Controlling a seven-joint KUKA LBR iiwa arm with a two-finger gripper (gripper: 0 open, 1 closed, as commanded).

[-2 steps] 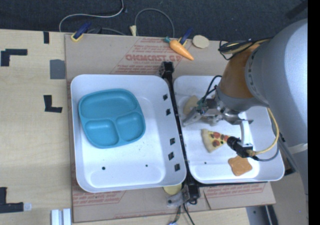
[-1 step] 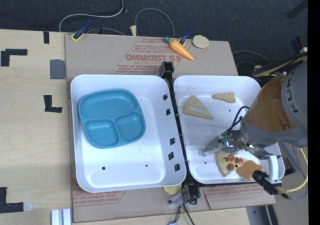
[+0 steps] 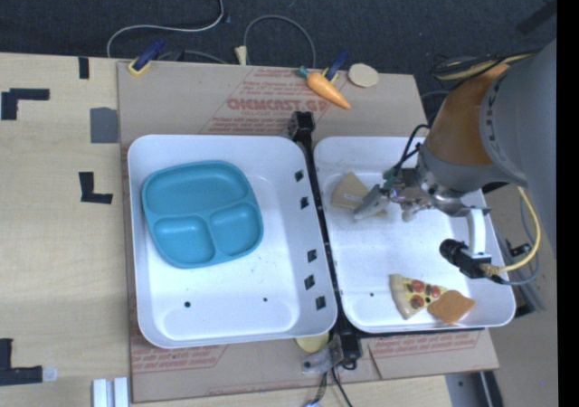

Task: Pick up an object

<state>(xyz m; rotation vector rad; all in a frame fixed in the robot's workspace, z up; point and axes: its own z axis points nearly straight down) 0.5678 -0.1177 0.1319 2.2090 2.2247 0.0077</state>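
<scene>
Right now the likeliest target is the tan wedge of toy food [image 3: 347,190], lying in the right bin [image 3: 362,260] near its left wall and toward the far edge. The gripper [image 3: 373,204] sits just beside it on the right, fingertips pointing left at the wedge and about touching it; they look slightly apart, with nothing between them. One pizza slice [image 3: 417,294] lies at the near right corner. The left bin [image 3: 158,306] carries one blue divided plate [image 3: 201,212]. Beyond the bins, on the cardboard's far edge, lie one toy carrot [image 3: 327,89] and one pale disc [image 3: 363,76]
</scene>
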